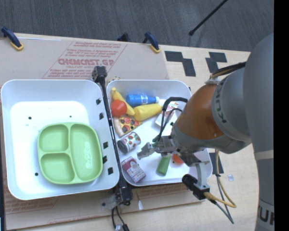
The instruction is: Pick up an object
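Tray (70, 153), green, three wells, flat in left bin (9, 95); well apart from any coming move. Across the divider, in right bin (151, 179): banana (118, 97), red ball (118, 108), blue bottle (142, 99) and yellow bottle (147, 111), packed toward the far end, well clear of the working spot. Nearer the front: can (130, 141) on its side, with carton (133, 170) below it by the front wall.

Gripper (151, 149) low over the bin floor, between can and green stick (163, 165), reaching leftward toward can. Cannot tell how far open, nor whether closed on anything; mostly hidden under the orange-banded wrist (202, 117). Nothing seen clamped.

Green stick just right of and below gripper, long axis running front to back with a slight tilt, lower end near the front wall. Small red piece (177, 160) touching or just beside it on the right.

Likeliest targets, by nearness: can or green stick. For the stick, probably calls for a short shift right and a grip across its narrow width. Possible snag: red piece crowding that side.
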You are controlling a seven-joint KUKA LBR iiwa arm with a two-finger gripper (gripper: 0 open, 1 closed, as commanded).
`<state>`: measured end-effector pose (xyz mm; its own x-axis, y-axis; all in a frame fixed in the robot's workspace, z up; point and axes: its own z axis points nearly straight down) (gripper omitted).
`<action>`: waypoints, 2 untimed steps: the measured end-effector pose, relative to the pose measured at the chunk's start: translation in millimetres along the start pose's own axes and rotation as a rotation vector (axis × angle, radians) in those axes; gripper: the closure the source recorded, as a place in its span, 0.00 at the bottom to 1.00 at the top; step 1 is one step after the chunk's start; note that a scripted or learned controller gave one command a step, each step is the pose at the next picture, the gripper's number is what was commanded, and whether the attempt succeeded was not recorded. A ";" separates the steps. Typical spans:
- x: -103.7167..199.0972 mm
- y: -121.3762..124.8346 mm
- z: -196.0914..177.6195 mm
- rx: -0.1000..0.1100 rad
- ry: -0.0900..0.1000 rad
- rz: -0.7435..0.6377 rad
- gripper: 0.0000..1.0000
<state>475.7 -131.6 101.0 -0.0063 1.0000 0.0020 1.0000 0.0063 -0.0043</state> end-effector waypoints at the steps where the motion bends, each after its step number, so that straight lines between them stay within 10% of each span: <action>1: -0.6 0.8 -10.1 0.000 -0.002 -0.005 1.00; 2: -5.6 72.6 -185.0 -0.010 -0.005 0.000 1.00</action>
<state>549.1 -137.2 285.7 -0.0064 1.0000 -0.0025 1.0000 0.0064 0.0061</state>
